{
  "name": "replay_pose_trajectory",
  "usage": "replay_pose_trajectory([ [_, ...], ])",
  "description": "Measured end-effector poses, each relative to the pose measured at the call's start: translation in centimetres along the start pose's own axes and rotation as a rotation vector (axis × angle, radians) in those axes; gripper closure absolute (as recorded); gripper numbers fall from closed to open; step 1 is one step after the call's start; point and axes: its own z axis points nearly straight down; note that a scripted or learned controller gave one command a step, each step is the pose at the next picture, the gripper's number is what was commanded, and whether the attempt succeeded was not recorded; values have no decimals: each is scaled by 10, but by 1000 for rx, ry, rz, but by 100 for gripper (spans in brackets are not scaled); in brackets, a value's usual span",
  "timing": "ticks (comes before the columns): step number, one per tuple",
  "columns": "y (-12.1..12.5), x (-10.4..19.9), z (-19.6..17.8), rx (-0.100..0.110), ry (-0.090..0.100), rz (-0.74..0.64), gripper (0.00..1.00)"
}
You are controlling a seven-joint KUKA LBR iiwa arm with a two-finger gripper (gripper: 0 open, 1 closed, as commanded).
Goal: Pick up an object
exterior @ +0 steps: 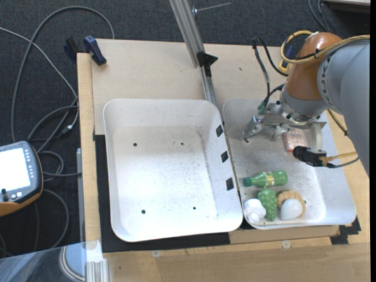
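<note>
Reaching in from the right over the right-hand shallow white plastic bin (pixel 335 184), with the grey arm (pixel 346 69) and its orange band (pixel 308 69) bent low above the far half of that bin. Hanging just above the bin floor, the metal two-finger hand (pixel 254 129), pointing left toward the divide between the two bins. Cannot tell whether clenched or released: too small and too much in shadow to read; nothing visibly between them. Just right of the hand, under the wrist, a small white-and-red label or packet (pixel 294 140), partly hidden. Lying on its side in the near half of the same bin, well apart from the hand, a green plastic bottle with a yellow band (pixel 267 179). Just nearer than that, clustered in the near corner and touching one another: a small white rounded object (pixel 254 208), a knobbly green toy (pixel 268 203), and a white ball in a tan ring (pixel 291 207). Sitting to the left, the second shallow white plastic bin (pixel 117 157), speckled with fine dark flecks. Carrying both bins, the pale wooden worktop (pixel 147 69), with a blue clamp (pixel 94 49) at its far left corner.
</note>
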Motion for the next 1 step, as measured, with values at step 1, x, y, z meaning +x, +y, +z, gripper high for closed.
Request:
replay_pose_trajectory([
  [1, 2, 0, -14, -6, 0, 0, 100],
])
